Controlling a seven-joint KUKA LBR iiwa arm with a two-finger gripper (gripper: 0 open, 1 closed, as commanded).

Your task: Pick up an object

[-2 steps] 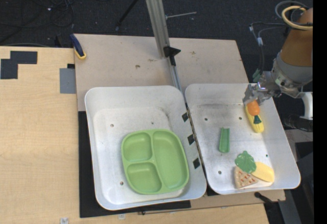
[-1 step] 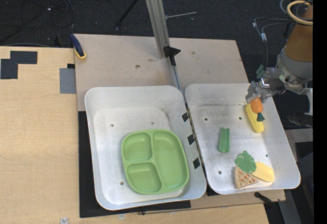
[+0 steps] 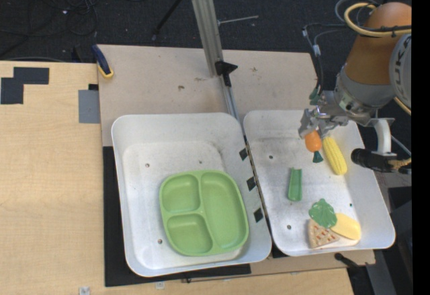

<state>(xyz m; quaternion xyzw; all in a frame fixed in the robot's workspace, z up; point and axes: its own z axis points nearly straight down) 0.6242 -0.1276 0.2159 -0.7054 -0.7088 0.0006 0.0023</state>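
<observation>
- Camera view: gripper sat low over the right bin, at its upper part; finger state can't be told.
- Orange carrot lay right under it, corn cob touching alongside.
- Same bin also held a green pod, a broccoli piece, a waffle and a yellow wedge.
- Left bin held a green divided tray.
- A metal post stood behind both bins.

at the upper right of the frame the arm is a rounded grey body topped by a glossy orange band, with a yellow cable looped over it and thin dark cables trailing down its left side, ending in a small metallic grey gripper
</observation>
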